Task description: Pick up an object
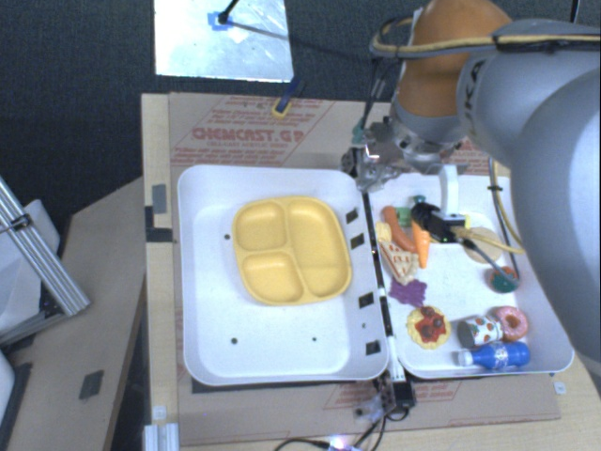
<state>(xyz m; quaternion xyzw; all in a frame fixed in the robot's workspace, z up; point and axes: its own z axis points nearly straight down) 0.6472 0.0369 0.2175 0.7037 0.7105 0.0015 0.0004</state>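
Toys crowd the right bin (554, 350): carrot (407, 236), waffle (398, 263), purple piece (408, 293), pizza (430, 327), donut (510, 322), blue bottle (493, 355). My fingers (368, 167) hang over the bins' shared top edge; can't tell their opening. Left bin (202, 252) has a yellow tray (289, 250), bare floor around it.

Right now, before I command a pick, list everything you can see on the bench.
Shallow white plastic bins: two, white, side by side; left, right.
Yellow three-compartment plastic tray: one, yellow, in left bin.
Orange toy carrot: one, right bin, near divider.
Purple toy piece: one, right bin.
Small round toy pizza: one, yellow-red, right bin front.
Pink-frosted toy donut: one, right bin.
Blue toy bottle: one, right bin front edge.
Grey arm with orange band: one, over right bin.
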